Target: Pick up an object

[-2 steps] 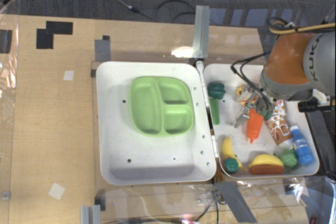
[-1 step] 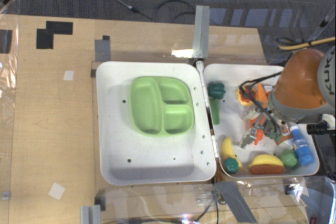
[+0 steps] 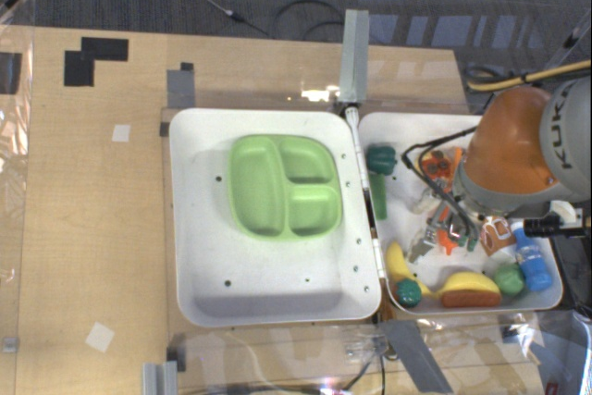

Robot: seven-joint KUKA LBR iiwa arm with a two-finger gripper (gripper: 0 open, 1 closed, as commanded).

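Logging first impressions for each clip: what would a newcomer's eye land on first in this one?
Probably the green divided plate, alone in the middle of the left bin. Next, the arm's orange band, looming over the right bin, with the hand lowered among a crowd of small toys. Along that bin's near edge lie a yellow banana, a red-and-yellow piece and a blue bottle.

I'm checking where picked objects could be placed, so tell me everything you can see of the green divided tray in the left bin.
The green tray is a pale lime, matte, plastic-looking dish with rounded corners and a raised rim. Ridges split it into three wells: one long well on its left side and two smaller ones stacked on its right. It lies flat and upright, slightly turned, on the floor of the left white bin, toward the far half. No other object touches it.
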